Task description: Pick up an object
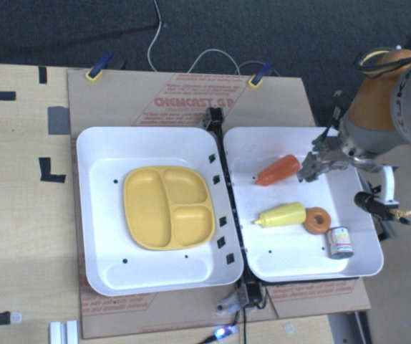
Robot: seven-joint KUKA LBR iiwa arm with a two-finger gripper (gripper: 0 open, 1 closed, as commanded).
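The right bin holds an orange carrot-shaped toy, a yellow mustard bottle, a brown ring-shaped donut and a small tin can. My gripper hangs over the right bin's upper right part, just right of the carrot's thick end. Nothing is visible between its tips.
The left bin carries a yellow divided plate. A black hinge strip runs between the bins. Cardboard lies under both bins, with blue-and-yellow clamps at its far edge. A cable loops behind the bins.
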